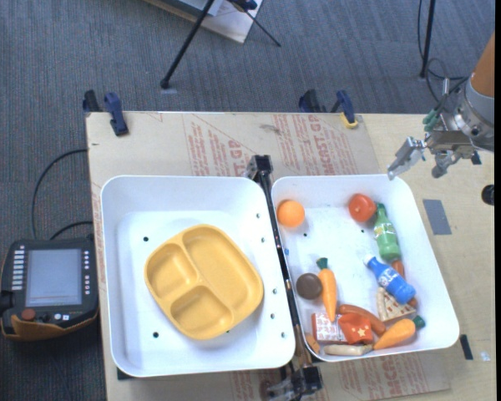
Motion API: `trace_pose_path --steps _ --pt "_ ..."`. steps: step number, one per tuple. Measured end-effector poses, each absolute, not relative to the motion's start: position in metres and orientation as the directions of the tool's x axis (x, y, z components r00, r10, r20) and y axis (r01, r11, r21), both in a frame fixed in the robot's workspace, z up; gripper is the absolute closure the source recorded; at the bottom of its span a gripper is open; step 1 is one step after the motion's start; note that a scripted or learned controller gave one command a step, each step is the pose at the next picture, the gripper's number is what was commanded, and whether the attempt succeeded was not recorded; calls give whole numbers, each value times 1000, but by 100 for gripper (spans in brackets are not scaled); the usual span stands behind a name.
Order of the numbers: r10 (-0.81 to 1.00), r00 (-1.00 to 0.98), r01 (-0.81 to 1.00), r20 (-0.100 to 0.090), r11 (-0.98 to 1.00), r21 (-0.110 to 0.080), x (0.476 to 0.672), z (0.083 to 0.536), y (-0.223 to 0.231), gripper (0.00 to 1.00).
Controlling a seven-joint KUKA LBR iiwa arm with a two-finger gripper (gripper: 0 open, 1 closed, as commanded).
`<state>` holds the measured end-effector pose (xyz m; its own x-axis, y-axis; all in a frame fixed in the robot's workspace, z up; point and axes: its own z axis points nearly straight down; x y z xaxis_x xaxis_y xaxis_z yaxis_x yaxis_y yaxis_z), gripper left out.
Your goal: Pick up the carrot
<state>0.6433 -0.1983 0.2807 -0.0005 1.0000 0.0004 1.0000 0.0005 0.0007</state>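
The carrot (pixel 327 286) is a small orange cone with a green top. It lies in the right bin (pixel 426 224) near the bin's middle, pointing toward the front. A second orange carrot-like piece (pixel 396 334) with a green end lies at the bin's front right. My gripper (pixel 417 169) hangs above the bench beyond the bin's back right corner, well away from the carrot. Its fingers (pixel 403 158) are spread open with nothing between them.
The right bin also holds an orange ball (pixel 290 214), a red tomato (pixel 361 208), a green bottle (pixel 387 238), a blue bottle (pixel 391 280), a brown ball (pixel 309 286) touching the carrot, and red items (pixel 356 325) at the front. A yellow divided plate (pixel 202 281) lies in the left bin (pixel 125 224).
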Motion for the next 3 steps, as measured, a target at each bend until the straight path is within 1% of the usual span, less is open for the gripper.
trace_pose_path --steps 1,2,3 --pt "999 -43 999 3 43 -5 540 178 -135 0" --pt "997 81 997 1 -81 -4 488 87 -82 0" --pt "996 87 996 2 -87 -3 488 97 -83 100"
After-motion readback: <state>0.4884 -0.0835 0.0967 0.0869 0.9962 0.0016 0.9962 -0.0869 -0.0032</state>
